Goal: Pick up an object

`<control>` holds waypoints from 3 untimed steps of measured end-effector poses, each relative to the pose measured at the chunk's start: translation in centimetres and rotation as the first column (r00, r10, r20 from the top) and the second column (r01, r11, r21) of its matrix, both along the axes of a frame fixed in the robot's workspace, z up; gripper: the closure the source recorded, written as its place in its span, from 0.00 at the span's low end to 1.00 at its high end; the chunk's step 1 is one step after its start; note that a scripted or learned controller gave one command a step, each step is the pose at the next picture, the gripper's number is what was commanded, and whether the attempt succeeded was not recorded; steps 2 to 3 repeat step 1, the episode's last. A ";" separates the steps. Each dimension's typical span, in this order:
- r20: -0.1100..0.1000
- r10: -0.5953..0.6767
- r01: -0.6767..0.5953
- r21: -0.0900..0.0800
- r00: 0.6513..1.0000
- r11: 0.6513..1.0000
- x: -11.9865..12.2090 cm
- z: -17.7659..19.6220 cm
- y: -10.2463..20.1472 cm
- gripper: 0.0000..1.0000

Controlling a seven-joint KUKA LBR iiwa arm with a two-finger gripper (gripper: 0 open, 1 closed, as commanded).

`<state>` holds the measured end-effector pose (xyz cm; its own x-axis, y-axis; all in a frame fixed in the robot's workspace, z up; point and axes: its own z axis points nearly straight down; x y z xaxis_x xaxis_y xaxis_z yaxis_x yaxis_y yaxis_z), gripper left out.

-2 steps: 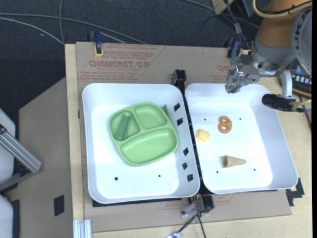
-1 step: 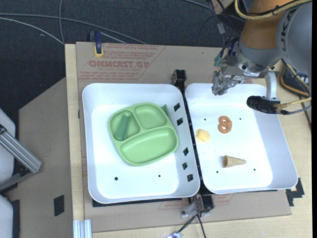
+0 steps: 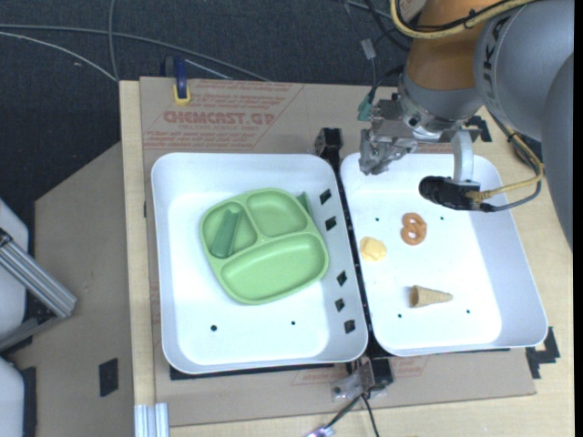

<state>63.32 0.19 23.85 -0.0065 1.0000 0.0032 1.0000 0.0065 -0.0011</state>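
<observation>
Over the far corner of the right-hand shallow white plastic bin [image 3: 510,244], we see the grey metal two-finger gripper [image 3: 373,164] hanging from the arm with its orange band, its tips low near the bin's inner rim beside the row of black clips [image 3: 335,235] that joins the two bins. We cannot tell whether it stands open or closed, because the tips are small and dark against the clutter of the wrist; nothing is visibly caught in it. The likely candidates for picking lie loose on the smooth floor of that same bin, well apart from the gripper: a small orange pretzel-shaped toy [image 3: 414,228], a pale yellow rounded lump [image 3: 373,248] just beside the dividing rim, and a tan ribbed cone [image 3: 429,296] lying on its side nearer the front. We judge their scattered spread suits a single grasp, since none touches another. In the left-hand white bin [image 3: 182,317] rests a light green moulded plastic tray [image 3: 273,267] with three compartments, one holding a darker green bar [image 3: 225,230]; its broad flat form looks harder to pinch.
</observation>
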 end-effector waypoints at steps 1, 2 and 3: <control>-0.003 -0.001 0.001 -0.001 1.000 1.000 -0.3 -1.3 5.3 1.00; -0.003 -0.001 0.001 -0.001 1.000 1.000 -0.3 -1.3 5.3 1.00; -0.003 -0.001 0.001 -0.001 1.000 1.000 -0.3 -1.3 5.3 1.00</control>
